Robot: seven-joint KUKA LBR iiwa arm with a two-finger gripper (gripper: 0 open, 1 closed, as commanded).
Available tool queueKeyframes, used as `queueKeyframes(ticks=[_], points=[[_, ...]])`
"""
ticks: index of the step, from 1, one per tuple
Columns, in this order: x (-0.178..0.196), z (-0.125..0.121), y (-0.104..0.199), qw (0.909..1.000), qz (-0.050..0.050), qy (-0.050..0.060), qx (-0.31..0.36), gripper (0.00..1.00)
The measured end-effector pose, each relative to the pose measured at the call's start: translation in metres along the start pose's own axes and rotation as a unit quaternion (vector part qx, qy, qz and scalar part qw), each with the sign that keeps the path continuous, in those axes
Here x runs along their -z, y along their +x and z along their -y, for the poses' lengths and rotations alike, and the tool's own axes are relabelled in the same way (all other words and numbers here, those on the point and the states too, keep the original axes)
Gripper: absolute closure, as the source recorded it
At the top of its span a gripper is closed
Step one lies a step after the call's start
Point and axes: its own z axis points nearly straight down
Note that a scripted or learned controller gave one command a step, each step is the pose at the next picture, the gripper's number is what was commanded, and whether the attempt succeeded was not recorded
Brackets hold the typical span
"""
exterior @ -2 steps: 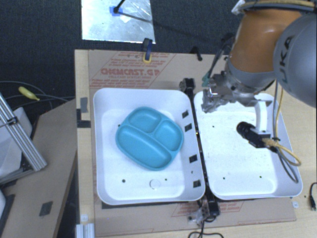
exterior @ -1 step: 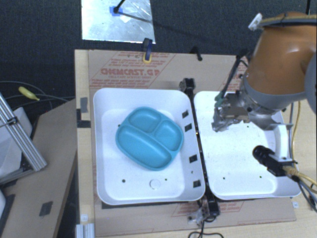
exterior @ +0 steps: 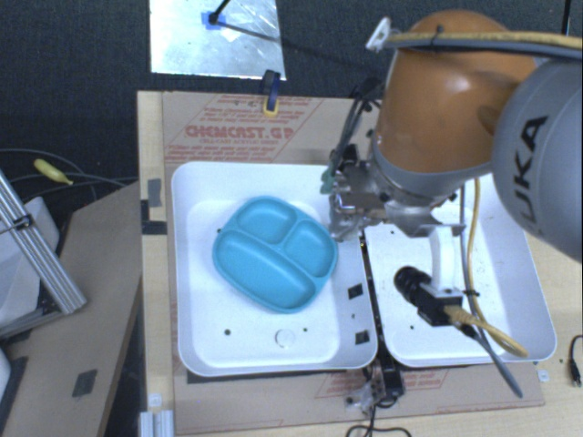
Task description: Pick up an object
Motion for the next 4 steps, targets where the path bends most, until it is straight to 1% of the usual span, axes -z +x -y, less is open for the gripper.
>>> queueKeyframes(ticks=[1, 2, 3, 4], points=[[0.01, -0.001, -0.005, 1.0, 0.001, -0.001, -0.002, 1.0], [0.01, -0.001, -0.005, 1.0, 0.001, 0.0, -0.002, 0.0], [0.129, -0.027, 0.068, 1.0, -0.002, -0.007, -0.001, 0.0], [0.115, -0.001, 0.094, 1.0, 0.0, 0.001, -0.003, 0.0]])
